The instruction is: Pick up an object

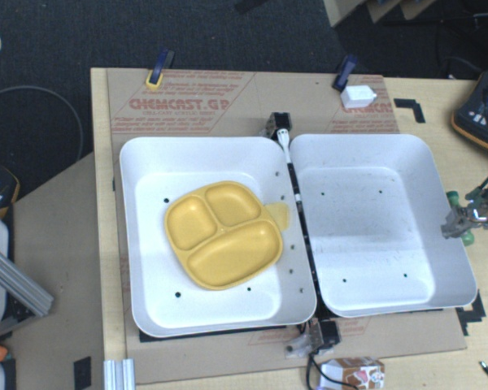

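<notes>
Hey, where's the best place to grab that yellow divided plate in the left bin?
Probably the yellow plate's raised rim on its right side, near the small tab. It lies flat in the left bin, so come straight down with one finger inside a compartment and one outside.

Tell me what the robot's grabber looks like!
At the right rim of the right shallow white plastic bin there is a small, thin grey metal part with green bits. It may be the tip of the grabber, but it is too small to be sure. I can't make out any cables or markings.

Grey metal end effector, green accents.
</notes>
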Tool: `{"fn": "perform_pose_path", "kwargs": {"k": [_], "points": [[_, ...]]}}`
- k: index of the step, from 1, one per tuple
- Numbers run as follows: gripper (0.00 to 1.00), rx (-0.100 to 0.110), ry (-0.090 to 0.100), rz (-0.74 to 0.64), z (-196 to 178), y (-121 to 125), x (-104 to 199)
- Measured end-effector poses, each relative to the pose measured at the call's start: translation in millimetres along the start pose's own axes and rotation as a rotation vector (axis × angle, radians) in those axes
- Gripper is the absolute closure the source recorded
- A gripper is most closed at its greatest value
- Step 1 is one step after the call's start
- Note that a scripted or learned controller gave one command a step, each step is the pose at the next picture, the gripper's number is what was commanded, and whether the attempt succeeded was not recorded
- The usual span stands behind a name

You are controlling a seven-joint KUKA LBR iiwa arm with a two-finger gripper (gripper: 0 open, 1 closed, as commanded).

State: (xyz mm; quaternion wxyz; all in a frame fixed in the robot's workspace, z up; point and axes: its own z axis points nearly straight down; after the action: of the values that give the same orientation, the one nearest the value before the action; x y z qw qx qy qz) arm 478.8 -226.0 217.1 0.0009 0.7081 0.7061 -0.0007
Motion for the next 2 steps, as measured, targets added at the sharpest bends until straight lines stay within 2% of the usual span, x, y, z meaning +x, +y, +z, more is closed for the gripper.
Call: {"fn": "perform_pose_path", "kwargs": {"k": [1,2], "points": [[1.00,-0.006,-0.001,-0.004,-41,1,2],[1.00,-0.002,0.000,-0.004,-28,17,2]]}}
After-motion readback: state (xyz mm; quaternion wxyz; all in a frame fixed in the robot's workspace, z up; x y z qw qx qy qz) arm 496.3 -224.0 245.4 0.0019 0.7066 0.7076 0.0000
